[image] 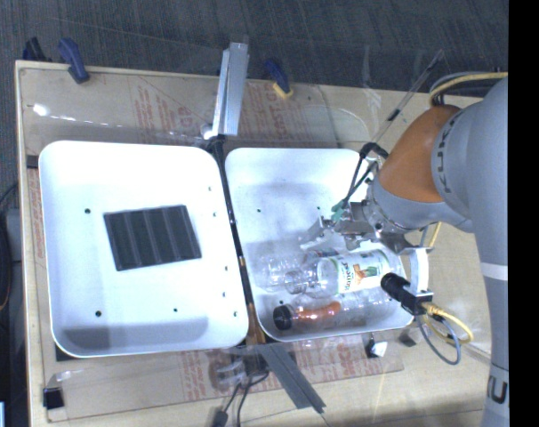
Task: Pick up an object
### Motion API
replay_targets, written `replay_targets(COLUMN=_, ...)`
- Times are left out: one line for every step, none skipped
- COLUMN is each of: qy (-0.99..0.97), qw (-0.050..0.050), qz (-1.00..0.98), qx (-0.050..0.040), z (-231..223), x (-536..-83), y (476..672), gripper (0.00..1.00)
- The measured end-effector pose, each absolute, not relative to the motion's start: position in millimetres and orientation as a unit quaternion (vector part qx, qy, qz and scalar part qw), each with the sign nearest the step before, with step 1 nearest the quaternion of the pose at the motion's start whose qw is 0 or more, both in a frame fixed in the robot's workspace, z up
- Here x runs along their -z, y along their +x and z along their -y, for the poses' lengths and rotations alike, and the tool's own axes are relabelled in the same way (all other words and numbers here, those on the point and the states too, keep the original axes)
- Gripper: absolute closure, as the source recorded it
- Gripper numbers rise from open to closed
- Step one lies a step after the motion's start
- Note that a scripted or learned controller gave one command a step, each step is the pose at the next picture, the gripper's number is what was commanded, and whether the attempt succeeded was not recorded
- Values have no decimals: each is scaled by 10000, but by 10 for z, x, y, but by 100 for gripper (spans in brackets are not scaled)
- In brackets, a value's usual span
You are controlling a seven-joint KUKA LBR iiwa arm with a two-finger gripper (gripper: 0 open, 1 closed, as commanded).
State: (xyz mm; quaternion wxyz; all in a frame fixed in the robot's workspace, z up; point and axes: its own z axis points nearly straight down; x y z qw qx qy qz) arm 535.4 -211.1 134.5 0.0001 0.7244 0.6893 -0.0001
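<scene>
Worktop bearing two shallow white bins side by side: left bin holding one dark ribbed panel lying flat near its centre; right bin holding the task's likely candidates, all crowded into its near half. Contents there: clear bottle with a white-and-green label, lying on its side; clear tumbled plastic item touching the bottle's left end, outline hard to separate from it; slim reddish tube with a dark cap, lying along the near wall just below the bottle. Grey arm with orange band reaching in from the right; hand low over the pile, just above the bottle's upper side; its opening and whether it has hold of anything cannot be told, since wrist and cabling cover it. Risks, judged from this layout: transparent, rounded surfaces may roll or squirt aside under closing pressure; the items touch, so a grip on one may nudge or drag its neighbour; the tube sits tight against the bin wall, leaving little room on that side; a slightly off-centre descent could possibly close on air between the bottle and the clear item.
</scene>
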Motion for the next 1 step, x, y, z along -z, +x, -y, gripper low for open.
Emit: replay_targets(qy=5930, qw=145, qz=-8050, qx=-69, z=2067, x=-1203, y=5271, gripper=0)
